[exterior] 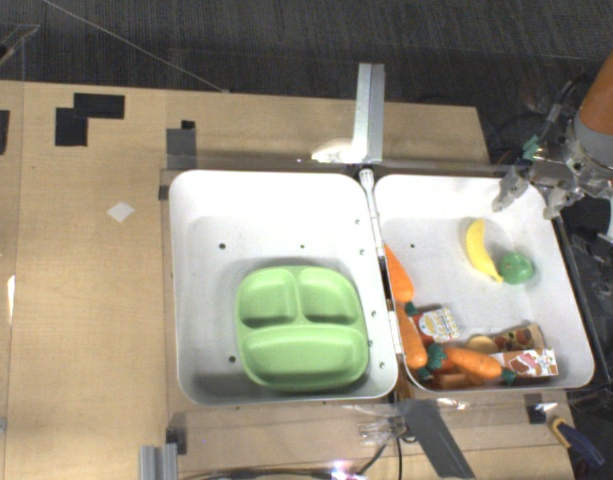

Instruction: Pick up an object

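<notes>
Two white bins sit side by side on the surface (76, 298): the left bin (201, 218) holds one green divided plate (301, 326). The right bin (436, 208) holds one banana (476, 247), one green ball (516, 268), two carrots (398, 278) and two small cartons (526, 361). The claw (531, 192) hangs spread apart with nothing between its fingers over the right bin's far right corner, near the banana.

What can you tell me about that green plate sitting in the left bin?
The green plate is a light green, rounded-square tray that looks like smooth moulded plastic. Raised ridges split it into three sections: two smaller ones toward the far side and one wide one nearer the camera. All three sections hold nothing. It lies flat, right way up, on the floor of the left bin, toward that bin's near side and closer to the wall shared with the other bin. Nothing rests on it.
</notes>
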